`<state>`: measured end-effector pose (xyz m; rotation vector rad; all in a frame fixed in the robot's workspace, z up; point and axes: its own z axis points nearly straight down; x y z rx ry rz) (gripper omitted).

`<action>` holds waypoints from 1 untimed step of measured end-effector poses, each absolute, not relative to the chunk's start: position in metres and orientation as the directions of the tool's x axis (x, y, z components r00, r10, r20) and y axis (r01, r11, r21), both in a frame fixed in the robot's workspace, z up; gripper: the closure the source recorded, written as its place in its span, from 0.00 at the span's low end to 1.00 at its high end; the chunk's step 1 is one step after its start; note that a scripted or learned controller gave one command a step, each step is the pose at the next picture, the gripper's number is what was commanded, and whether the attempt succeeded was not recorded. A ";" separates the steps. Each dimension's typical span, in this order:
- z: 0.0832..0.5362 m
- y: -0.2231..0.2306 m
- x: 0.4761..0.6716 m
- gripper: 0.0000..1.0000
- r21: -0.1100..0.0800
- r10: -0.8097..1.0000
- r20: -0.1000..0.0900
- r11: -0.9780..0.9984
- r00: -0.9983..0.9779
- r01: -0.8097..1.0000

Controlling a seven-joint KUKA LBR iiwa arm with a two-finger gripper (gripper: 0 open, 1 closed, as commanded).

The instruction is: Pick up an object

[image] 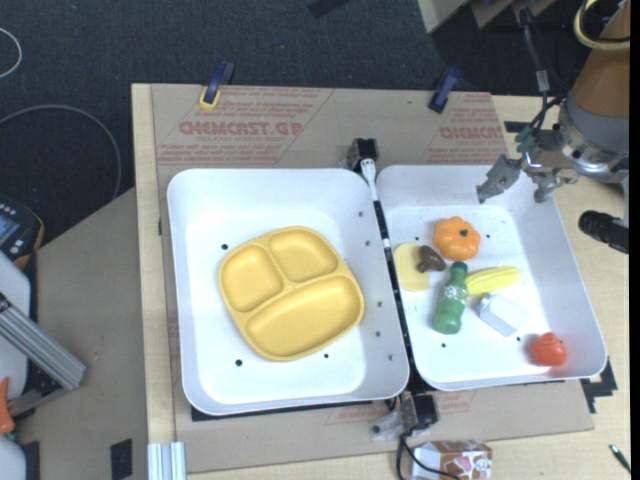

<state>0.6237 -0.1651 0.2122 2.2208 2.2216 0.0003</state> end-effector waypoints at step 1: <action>0.079 -0.102 0.636 0.00 -0.011 1.000 0.005 0.006 -0.006 1.000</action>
